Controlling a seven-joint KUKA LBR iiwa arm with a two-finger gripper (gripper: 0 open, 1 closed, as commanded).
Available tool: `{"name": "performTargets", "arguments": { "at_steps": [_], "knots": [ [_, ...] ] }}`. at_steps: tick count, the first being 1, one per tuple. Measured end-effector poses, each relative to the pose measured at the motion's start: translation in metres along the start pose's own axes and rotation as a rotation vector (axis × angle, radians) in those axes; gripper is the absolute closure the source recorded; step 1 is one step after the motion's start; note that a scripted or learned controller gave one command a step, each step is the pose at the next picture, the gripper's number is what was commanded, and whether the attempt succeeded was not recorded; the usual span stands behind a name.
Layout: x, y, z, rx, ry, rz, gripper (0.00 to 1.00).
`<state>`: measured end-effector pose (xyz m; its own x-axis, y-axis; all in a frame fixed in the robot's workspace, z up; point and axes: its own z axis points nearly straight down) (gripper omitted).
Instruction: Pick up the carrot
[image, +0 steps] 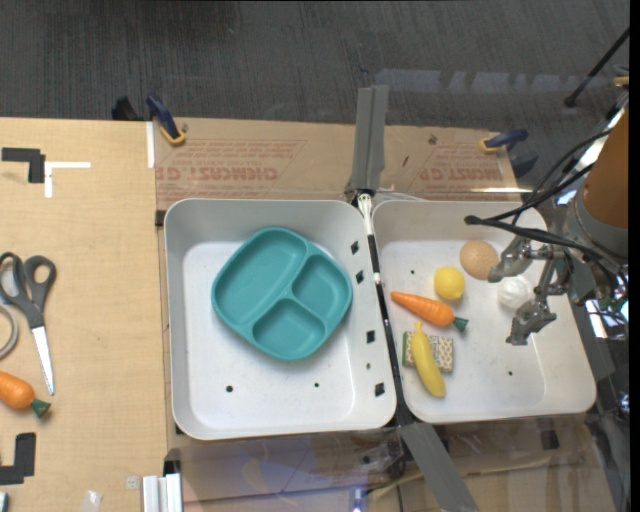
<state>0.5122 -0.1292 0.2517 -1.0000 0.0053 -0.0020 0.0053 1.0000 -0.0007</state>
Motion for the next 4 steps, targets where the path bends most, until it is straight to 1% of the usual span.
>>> {"name": "performTargets", "arguments": {
  "at_steps": [1, 2, 3, 4],
  "knots": [
    [-0.047, 0.066, 0.060, -0.002, 0.001, 0.028, 0.00],
    [-0.039, 0.034, 0.154, 0.001, -0.009, -0.104, 0.00],
    [-0.064, 0.036, 0.155, 0.001, -0.007, 0.071, 0.00],
    [-0.077, 0.033, 0.154, 0.002, -0.008, 0.553, 0.00]
  ]
}}
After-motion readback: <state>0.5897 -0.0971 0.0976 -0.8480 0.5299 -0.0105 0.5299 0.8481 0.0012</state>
